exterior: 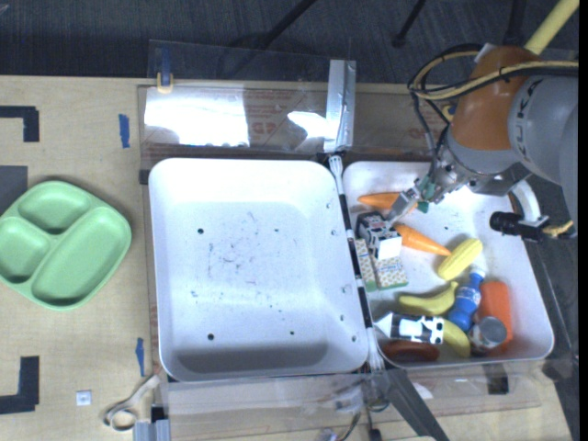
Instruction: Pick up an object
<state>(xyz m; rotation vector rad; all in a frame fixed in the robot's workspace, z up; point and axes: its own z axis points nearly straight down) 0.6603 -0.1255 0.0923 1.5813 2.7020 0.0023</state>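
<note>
Objects: a heap of small things lies in the right bin (pixel 537 274), toward its left wall and near end.
Carrots: one orange carrot (pixel 378 199) lies at the far left of the bin, just beside the gripper; a second carrot (pixel 424 241) lies nearer the middle, pointing toward the yellow pieces.
Box: a small patterned box (pixel 382 257) rests against the bin's left wall, between the two carrots and the bananas.
Yellow pieces: a stubby yellow fruit (pixel 458 257) sits right of the second carrot; a banana (pixel 425 300) lies below it, curved across the bin.
Bottle: a blue bottle (pixel 466 302) stands tilted beside the banana, touching an orange cylinder (pixel 495 304) on its right.
Near end: a black and white object (pixel 415 328) lies at the bin's near edge, with a dark red piece just under it.
Gripper: the gripper (pixel 401 208) reaches down at a slant into the far left part of the right bin, its tip near the first carrot and the top of the box.
Fingers: cannot tell whether they are apart or together; too small and blurred.
Arm: the grey arm with its orange band (pixel 491 108) enters over the far right corner, cables looped above it.
Left bin: the left bin (pixel 165 246) lies alongside, white with faint scuffs.
Surface: the surface (pixel 73 108) carries a green divided tray (pixel 60 242) well left of both bins.
</note>
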